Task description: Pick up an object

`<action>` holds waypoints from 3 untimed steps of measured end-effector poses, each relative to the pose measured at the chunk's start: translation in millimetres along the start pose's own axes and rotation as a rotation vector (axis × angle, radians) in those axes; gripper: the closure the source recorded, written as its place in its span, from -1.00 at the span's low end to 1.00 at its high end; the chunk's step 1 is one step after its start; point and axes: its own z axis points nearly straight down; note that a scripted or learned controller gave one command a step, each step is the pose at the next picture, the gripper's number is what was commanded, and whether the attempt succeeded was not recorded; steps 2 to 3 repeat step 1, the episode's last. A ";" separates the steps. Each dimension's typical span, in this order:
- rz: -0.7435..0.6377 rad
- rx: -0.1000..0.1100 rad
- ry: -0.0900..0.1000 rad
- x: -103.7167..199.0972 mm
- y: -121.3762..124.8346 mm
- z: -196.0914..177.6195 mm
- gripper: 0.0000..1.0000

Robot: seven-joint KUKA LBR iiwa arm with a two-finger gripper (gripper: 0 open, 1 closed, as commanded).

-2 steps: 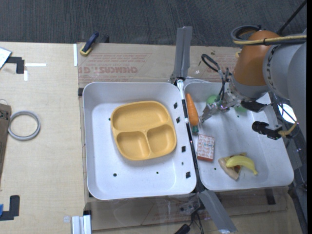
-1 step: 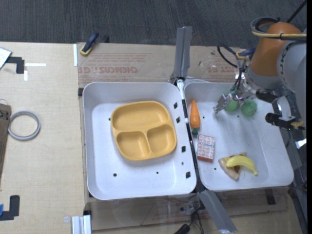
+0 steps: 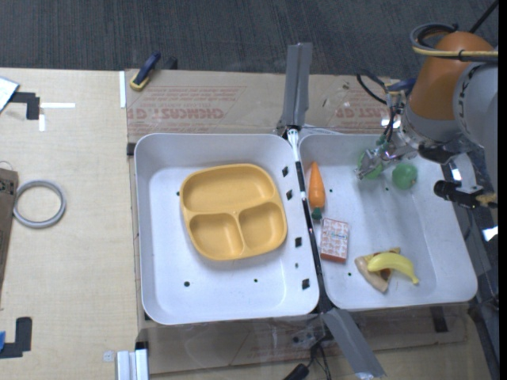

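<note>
The right bin [image 3: 444,291] holds an orange carrot [image 3: 316,184] along its left wall. A small red and white box [image 3: 333,239] lies below the carrot, and a banana [image 3: 390,266] lies on a tan piece near the front. A green ball [image 3: 405,176] sits at the back right. My gripper [image 3: 372,165] hangs low over the back of this bin, just left of the green ball and right of the carrot. The arm [image 3: 444,85] with its orange band reaches in from the upper right.
The left bin [image 3: 158,291] holds a yellow divided plate [image 3: 234,210]. A grey post [image 3: 298,85] stands behind the divider between the bins. A roll of tape [image 3: 36,203] lies on the bench at the far left.
</note>
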 end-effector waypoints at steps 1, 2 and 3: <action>0.036 0.002 0.003 14.4 2.3 -94.9 1.00; 0.036 0.002 0.003 14.4 2.3 -94.9 1.00; 0.036 0.002 0.003 14.4 2.3 -94.9 1.00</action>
